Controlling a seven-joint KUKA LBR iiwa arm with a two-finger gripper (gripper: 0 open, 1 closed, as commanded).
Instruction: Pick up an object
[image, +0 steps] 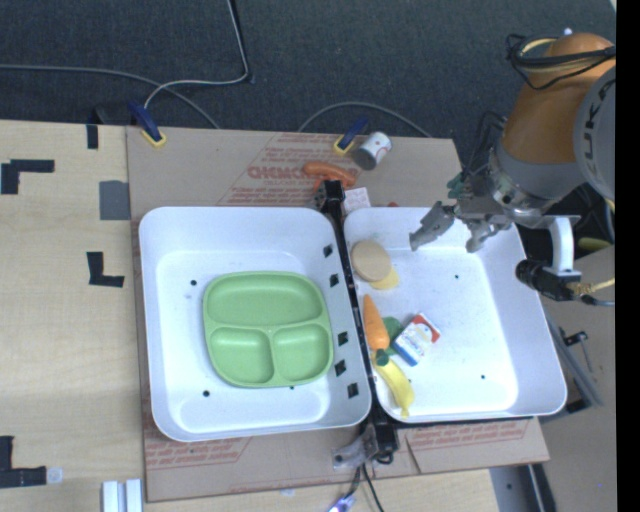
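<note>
Grey two-finger gripper (452, 229) spread open, empty, over right white bin's (500, 395) back edge; round tan bun (371, 261) unpicked.

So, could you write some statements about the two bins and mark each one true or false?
1. The green tray lies in the left bin. True.
2. The carrot lies on the green tray. False: it lies in the right bin, near the divider.
3. The gripper holds the banana. False: the open fingers hold nothing, and the banana lies in the right bin.
4. The bun is in the right bin. True.
5. The gripper is over the right bin's far end. True.
</note>
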